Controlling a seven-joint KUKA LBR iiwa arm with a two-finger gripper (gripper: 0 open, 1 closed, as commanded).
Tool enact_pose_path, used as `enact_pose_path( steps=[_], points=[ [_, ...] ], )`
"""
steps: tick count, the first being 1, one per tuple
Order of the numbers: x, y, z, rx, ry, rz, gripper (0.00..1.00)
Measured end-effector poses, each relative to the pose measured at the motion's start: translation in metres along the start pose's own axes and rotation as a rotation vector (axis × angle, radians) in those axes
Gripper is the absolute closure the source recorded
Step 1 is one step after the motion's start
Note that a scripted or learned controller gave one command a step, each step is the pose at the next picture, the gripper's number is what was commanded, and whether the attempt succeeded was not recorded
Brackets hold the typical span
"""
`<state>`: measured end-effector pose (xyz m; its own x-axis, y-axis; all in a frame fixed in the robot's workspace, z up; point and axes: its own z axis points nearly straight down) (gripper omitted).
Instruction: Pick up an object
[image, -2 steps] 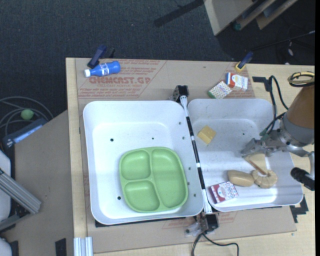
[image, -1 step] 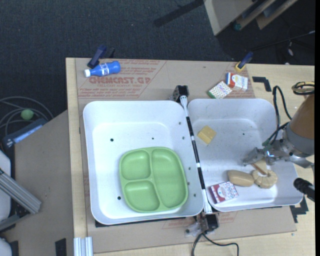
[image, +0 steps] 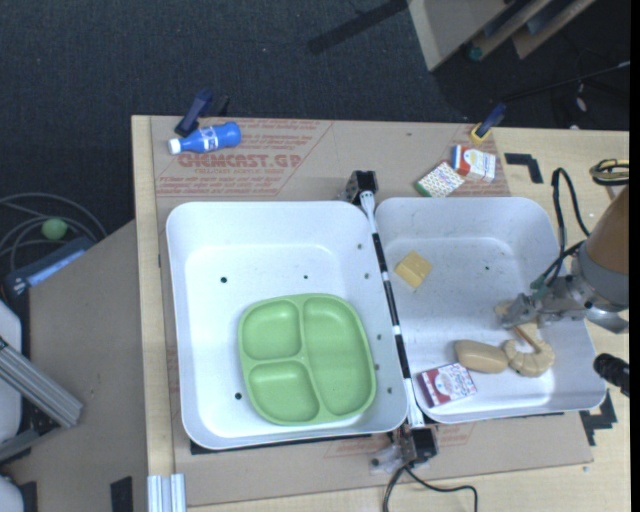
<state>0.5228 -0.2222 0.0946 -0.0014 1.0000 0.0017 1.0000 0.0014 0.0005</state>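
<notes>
My gripper (image: 520, 312) reaches in from the right and is low over the right bin (image: 470, 215), near its right side. Just below it lies a curved tan piece (image: 531, 357), with a tan oval piece (image: 479, 355) to its left. A red and white packet (image: 445, 385) rests at the bin's front edge. A small yellow block (image: 412, 269) lies near the bin's left wall. I see nothing lifted off the bin floor.
The left bin (image: 200, 250) holds a green divided plate (image: 305, 357). On the bench behind the bins lie a blue bottle (image: 205, 138) and small cartons (image: 458, 172). A cable (image: 560, 200) runs along the right bin's far right corner.
</notes>
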Motion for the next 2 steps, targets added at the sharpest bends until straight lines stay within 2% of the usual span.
enact_pose_path(
  steps=[1, 2],
  points=[
    [0.046, 0.050, -0.029, -0.001, -0.001, 0.000, 1.00],
    [0.114, 0.035, -0.140, -0.003, -0.001, -0.001, 1.00]
  ],
)
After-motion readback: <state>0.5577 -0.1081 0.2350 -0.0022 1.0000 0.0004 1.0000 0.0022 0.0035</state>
